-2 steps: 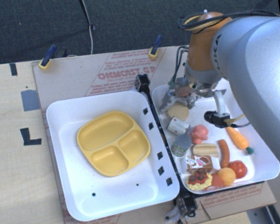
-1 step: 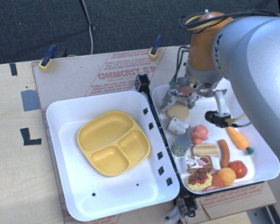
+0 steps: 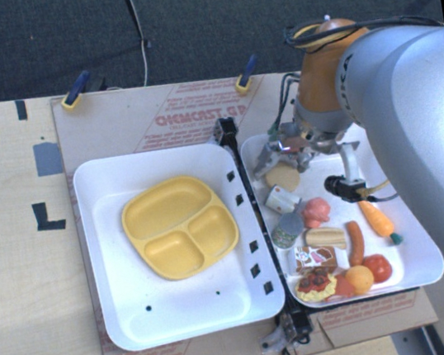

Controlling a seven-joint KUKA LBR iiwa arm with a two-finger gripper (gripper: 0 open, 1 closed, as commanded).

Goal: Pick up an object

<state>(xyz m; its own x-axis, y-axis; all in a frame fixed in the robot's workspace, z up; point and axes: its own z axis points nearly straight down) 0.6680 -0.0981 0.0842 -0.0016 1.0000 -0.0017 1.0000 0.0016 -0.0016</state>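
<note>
The gripper [image 3: 285, 152] is lowered over the right bin [image 3: 423, 262] just above a beige piece [image 3: 282, 178], nothing is seen lifted, and the fingers' state cannot be told.

Arm [image 3: 410, 101]: broad, rounded, smooth grey shell
Band [image 3: 320, 82]: orange, glossy, rounded, above the wrist
Cables [image 3: 324, 29]: thin black, looped over the orange part
Claw [image 3: 289, 149]: small, grey metal, with dark fittings
Side piece [image 3: 349, 186]: black, knob-like, on a pale bracket
</note>
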